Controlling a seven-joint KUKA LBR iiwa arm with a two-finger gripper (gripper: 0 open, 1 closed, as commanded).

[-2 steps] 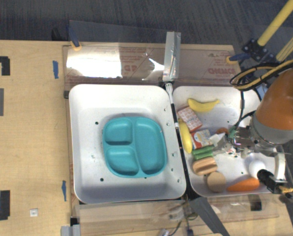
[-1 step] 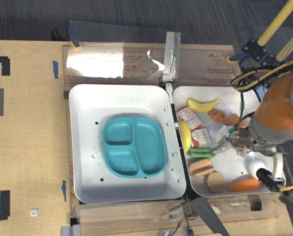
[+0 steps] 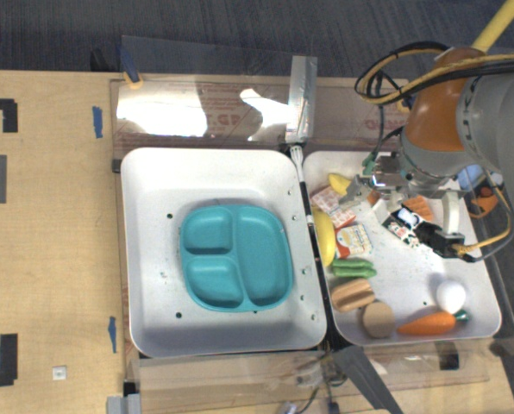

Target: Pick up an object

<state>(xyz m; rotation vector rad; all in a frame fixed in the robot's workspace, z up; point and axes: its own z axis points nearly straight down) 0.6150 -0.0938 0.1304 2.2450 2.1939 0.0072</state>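
The right bin (image 3: 485,316) holds several toy foods. A yellow banana (image 3: 324,238) lies along its left wall, with a small yellow piece (image 3: 339,183) and a pale snack packet (image 3: 326,200) above it and a red-and-white packet (image 3: 354,240) beside it. Lower down are a green vegetable (image 3: 354,269), a brown bun (image 3: 353,295), a tan round piece (image 3: 379,319), an orange carrot (image 3: 428,323) and a white egg (image 3: 451,297). My gripper (image 3: 379,184) hangs low over the bin's upper middle, just right of the yellow piece and the packets. I see nothing held in it.
The left bin (image 3: 153,179) carries a teal divided plate (image 3: 237,257) in its middle. A raised rim divides the two bins. My grey arm with its orange band (image 3: 436,119) covers the right bin's upper right corner. Bare bin floor shows between the egg and the packets.
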